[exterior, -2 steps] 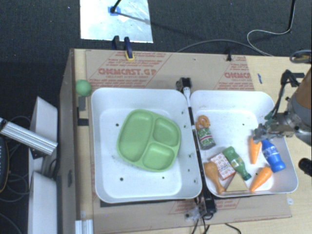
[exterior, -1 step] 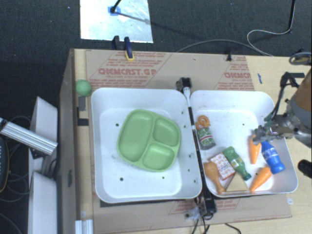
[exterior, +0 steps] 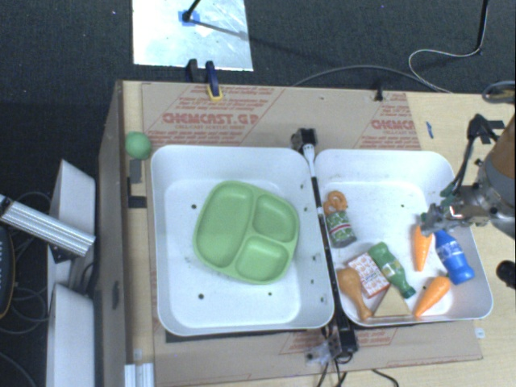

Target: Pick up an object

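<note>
Two white bins lie side by side on my bench. At 9 o'clock, the left bin holds a green divided plate. At 3 o'clock, the right bin holds two toy carrots, a blue bottle, a green bottle and a small box. My gripper hangs at the right rim, just above the upper carrot; I cannot tell its state.

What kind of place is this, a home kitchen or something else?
Most likely a robotics lab test bench, not a kitchen. Two shallow white bins sit on a board printed CHEMCAST, toy food such as an orange carrot lies in the right bin, and cables run across dark carpet.
</note>
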